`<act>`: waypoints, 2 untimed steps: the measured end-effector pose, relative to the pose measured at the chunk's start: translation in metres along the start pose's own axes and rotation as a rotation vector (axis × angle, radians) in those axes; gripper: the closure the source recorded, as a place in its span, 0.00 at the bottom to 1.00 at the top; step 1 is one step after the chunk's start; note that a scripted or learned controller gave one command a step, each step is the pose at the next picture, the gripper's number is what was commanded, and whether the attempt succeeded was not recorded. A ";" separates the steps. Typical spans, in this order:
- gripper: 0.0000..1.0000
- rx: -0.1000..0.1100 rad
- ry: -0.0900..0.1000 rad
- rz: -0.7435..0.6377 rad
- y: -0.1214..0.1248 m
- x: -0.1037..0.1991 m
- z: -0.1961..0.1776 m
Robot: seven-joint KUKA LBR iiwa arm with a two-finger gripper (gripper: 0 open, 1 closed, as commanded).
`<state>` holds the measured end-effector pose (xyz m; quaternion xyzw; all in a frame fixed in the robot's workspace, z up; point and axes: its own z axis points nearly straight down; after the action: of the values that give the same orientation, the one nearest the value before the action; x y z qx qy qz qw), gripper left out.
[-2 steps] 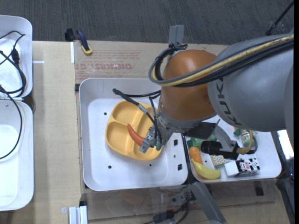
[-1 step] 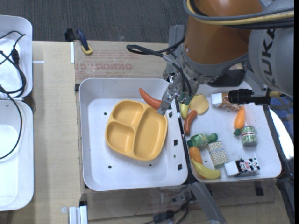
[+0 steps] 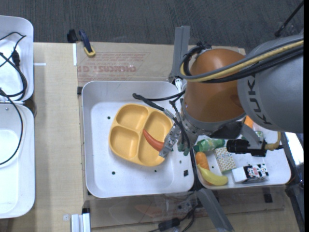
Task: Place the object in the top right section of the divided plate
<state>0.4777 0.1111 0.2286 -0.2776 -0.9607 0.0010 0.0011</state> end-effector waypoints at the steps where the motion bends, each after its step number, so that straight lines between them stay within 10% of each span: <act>1: 1.00 -0.002 -0.002 -0.558 0.083 0.017 0.032; 2: 1.00 -0.002 -0.004 -0.357 0.063 -0.008 -0.176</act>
<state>0.5182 0.1608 0.4043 -0.1025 -0.9947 0.0002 -0.0011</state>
